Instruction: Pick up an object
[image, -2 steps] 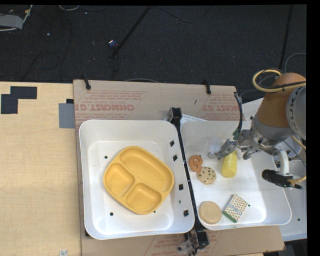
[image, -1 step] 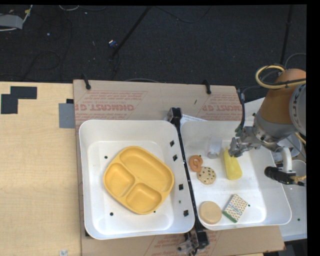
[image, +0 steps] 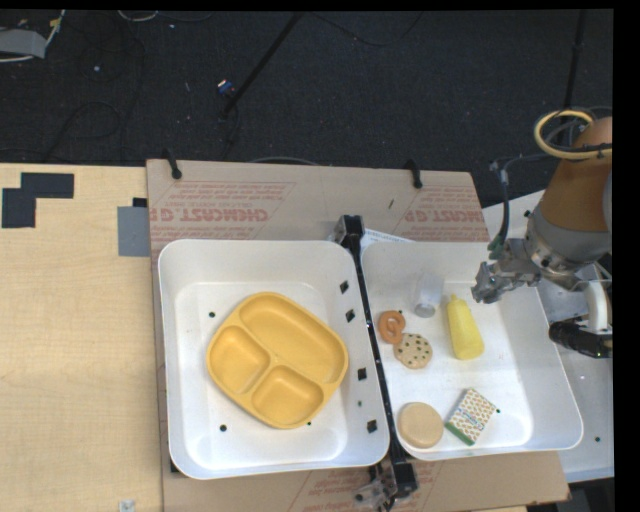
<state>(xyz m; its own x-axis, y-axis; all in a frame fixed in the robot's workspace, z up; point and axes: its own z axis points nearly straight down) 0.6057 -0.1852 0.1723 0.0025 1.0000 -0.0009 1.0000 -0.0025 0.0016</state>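
The right bin (image: 545, 400) holds a yellow bottle (image: 464, 328), a chocolate-chip cookie (image: 412, 350), an orange pretzel-like piece (image: 391, 325), a tan round bun (image: 421, 424), a green-and-white patterned packet (image: 471, 415) and a small pale cup (image: 428, 297). My gripper (image: 487, 283) hangs over the bin's upper right part, just right of and above the yellow bottle's top. Nothing shows between its fingers.
The left bin (image: 180, 290) carries a yellow divided tray (image: 277, 357). A black divider (image: 362, 330) runs between the bins. Cardboard (image: 300, 205) lies behind them. The arm's orange band (image: 578, 190) and cables stand at the right edge.
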